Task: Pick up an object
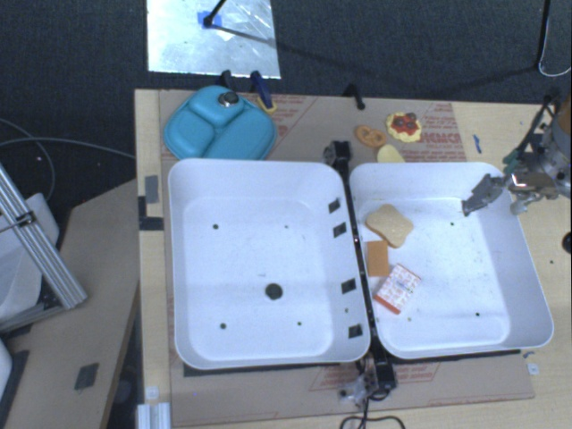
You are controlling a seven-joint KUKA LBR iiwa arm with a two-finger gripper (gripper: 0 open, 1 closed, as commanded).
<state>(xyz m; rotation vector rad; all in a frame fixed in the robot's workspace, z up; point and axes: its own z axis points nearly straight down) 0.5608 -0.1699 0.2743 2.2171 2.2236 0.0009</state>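
I am hovering my gripper [487,195] over the upper right part of the right bin [527,280], near its right wall. I cannot tell how my jaws are standing (the view is too small and blurred at that point), and nothing is showing between them.

Three pickable items are lying in the right bin, all grouped at its left side, well apart from my gripper and to its lower left:
- One tan bread slice [390,224] is lying nearest to me, tilted, in the upper left area of the bin.
- One flat orange-brown block [377,258] is lying just below the bread slice, touching or partly under it.
- One small red-and-white packet [397,288] is lying below the block, turned at an angle, its corner close to the block.

My arm is reaching in from the right edge, with the wrist sitting above the bin's right rim and the gripper pointing left and slightly downward toward the bin floor.

The left bin [192,266] is standing beside the right one, the two sharing a dark divider [356,257]. Behind the bins, on the bench [304,119], one blue sectioned tray [220,125] is resting at the left, and three small play-food pieces [391,135] are lying together behind the right bin (one of them round with red topping).
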